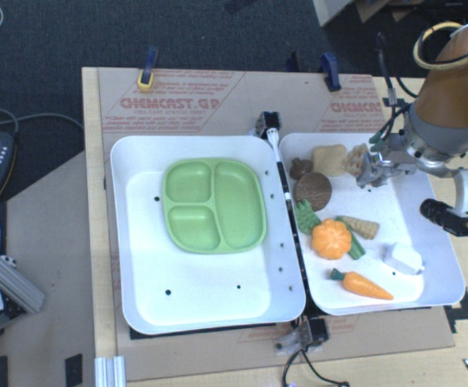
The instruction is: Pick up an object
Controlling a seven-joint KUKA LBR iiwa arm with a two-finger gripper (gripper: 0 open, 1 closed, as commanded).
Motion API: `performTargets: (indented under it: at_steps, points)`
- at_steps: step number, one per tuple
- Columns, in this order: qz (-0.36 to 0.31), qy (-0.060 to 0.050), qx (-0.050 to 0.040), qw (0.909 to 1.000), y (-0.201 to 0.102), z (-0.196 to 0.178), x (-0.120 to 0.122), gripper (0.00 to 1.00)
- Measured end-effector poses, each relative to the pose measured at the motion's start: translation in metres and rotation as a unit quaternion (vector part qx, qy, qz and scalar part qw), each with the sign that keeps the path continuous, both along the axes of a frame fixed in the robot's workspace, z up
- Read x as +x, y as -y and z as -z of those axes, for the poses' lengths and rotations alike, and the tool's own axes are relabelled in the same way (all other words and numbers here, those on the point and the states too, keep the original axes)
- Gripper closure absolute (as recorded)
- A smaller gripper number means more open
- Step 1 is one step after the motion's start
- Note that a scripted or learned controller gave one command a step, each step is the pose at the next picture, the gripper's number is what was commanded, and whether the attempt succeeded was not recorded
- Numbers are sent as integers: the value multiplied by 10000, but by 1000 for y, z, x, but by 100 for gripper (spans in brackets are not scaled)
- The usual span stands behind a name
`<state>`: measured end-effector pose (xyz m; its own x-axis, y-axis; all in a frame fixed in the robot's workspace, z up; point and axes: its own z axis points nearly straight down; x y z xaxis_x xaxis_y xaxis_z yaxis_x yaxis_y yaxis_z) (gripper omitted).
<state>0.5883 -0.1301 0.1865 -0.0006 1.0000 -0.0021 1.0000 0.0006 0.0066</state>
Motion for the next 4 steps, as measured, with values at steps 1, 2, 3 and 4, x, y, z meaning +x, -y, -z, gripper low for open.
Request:
performTargets:
  at_steps: [1,2,3,4]
  points:
    - [-3,3,-1,10000,0,-41,2,100]
    - [-27,-49,29,10000,-61,-41,-18,100]
    - [-16,-57,24,10000,-95,-37,-43,100]
    - [7,-24,5,10000,-82,-42,-38,100]
